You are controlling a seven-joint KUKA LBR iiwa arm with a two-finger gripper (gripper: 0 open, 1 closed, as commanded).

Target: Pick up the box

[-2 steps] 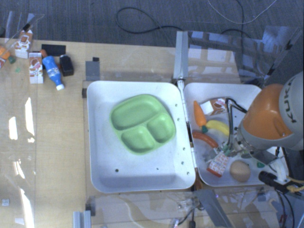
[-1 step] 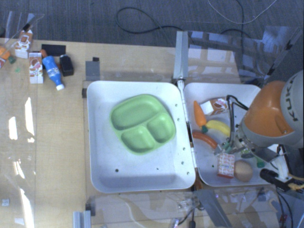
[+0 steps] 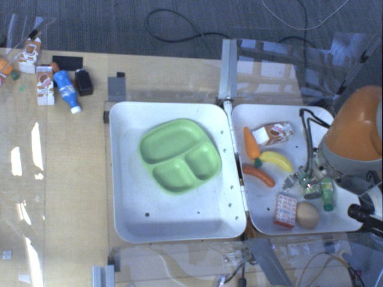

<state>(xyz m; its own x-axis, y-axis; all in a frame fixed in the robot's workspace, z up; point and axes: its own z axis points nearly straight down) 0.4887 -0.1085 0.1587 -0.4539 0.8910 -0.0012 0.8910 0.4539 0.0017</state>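
Box: the small red-and-white carton (image 3: pixel 285 210) lies flat on the floor of the right bin (image 3: pixel 261 227), near its front edge, touching or almost touching a round beige egg-like thing (image 3: pixel 307 215) on its right.
Second candidate: a brown-and-white packet (image 3: pixel 274 133) lies tilted at the back of the same bin; it could also count as a box, though its shape is too blurred to settle which one is meant.
Gripper: the gripper (image 3: pixel 311 183) hangs low over the right bin, just behind and to the right of the carton, next to a green bottle (image 3: pixel 327 195); whether it is wide or narrow cannot be told, since the wrist and cables cover it.
Arm: the orange-banded arm (image 3: pixel 357 124) comes in from the right and leans over the bin's right half.
Neighbours: an orange carrot (image 3: pixel 251 143), a yellow banana (image 3: pixel 276 160) and a red sausage-like piece (image 3: pixel 258 175) lie in the bin's middle, well clear of the carton.
Left bin: the left bin (image 3: pixel 128 220) holds a green divided plate (image 3: pixel 179 155).
Desk: the desk (image 3: pixel 54 190) carries a blue bottle (image 3: pixel 66 91) and small cartons at its far left corner.
Done: by the look of it nothing is lifted; the carton rests on the bin floor and nothing is seen in the gripper.
Left: line up over the carton, close on it, and raise it clear of the bin.
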